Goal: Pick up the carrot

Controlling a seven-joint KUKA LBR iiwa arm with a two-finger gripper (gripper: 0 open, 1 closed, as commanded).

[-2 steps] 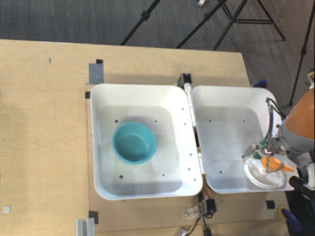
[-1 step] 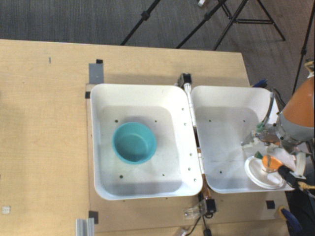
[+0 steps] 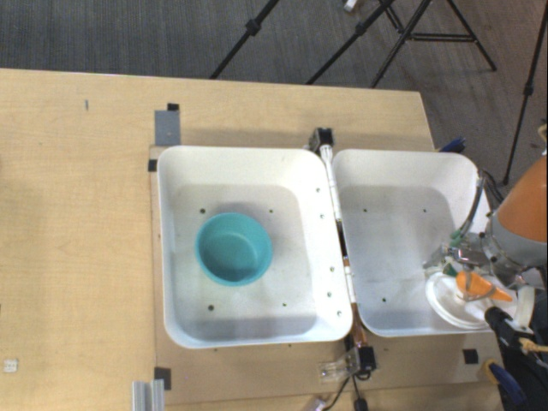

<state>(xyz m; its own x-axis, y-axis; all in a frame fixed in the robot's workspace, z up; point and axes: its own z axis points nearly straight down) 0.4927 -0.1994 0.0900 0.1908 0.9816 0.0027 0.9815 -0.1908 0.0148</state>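
Item: carrot [image 3: 476, 285]. A small orange piece is seen at the near right corner of the right bin [image 3: 402, 178], lying on or just above a white plate [image 3: 445, 302] that rests on the bin floor. It is partly covered by the metal parts of the hand [image 3: 467, 268], which is placed directly over it.

Item: hand. It is found at the right edge of the view, at the end of the grey arm [image 3: 518, 247] with its orange band (only the lower part of the arm is framed). Whether the fingers are spread or closed cannot be told, since they are blurred and crowded against the carrot; whether the carrot is gripped cannot be told either.

Item: right bin. White and shallow, it is set touching the left bin [image 3: 248, 165] along a shared middle edge.

Item: left bin. A teal bowl [image 3: 234, 248] is held upright on its floor, left of centre and well apart from the carrot.

Item: surface [image 3: 77, 229]. Pale wood, on which both bins are carried. Dark carpet and black tripod legs [image 3: 402, 15] are seen beyond its far edge.
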